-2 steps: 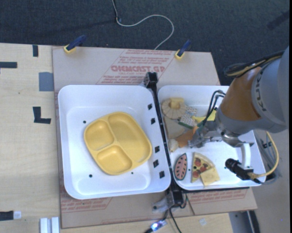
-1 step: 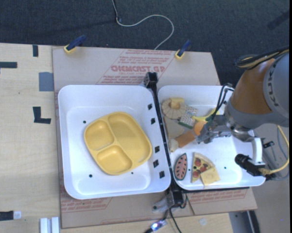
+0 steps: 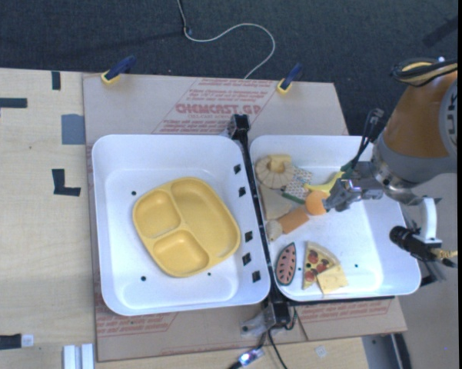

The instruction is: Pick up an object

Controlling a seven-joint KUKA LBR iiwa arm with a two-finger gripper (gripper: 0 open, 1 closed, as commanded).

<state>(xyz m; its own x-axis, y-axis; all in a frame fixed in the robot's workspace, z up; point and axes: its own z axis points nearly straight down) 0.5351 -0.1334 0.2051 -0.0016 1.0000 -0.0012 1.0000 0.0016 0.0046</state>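
Left bin (image 3: 108, 206): yellow tray (image 3: 186, 225), middle. Right bin (image 3: 369, 279): toy food. Arm (image 3: 419, 129) in from 3 o'clock. Gripper (image 3: 340, 196) low, just beside orange piece (image 3: 316, 204), bin middle. Pizza slice (image 3: 323, 267), watermelon slice (image 3: 286, 264) at 6 o'clock. Nothing lifted yet, looks like. Grab and lift left. Gripper tip dark, blurry: can't tell grip.

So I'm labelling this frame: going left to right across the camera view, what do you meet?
Yellow divided plate in the left bin → watermelon slice → pizza slice → gripper → orange band of the arm.
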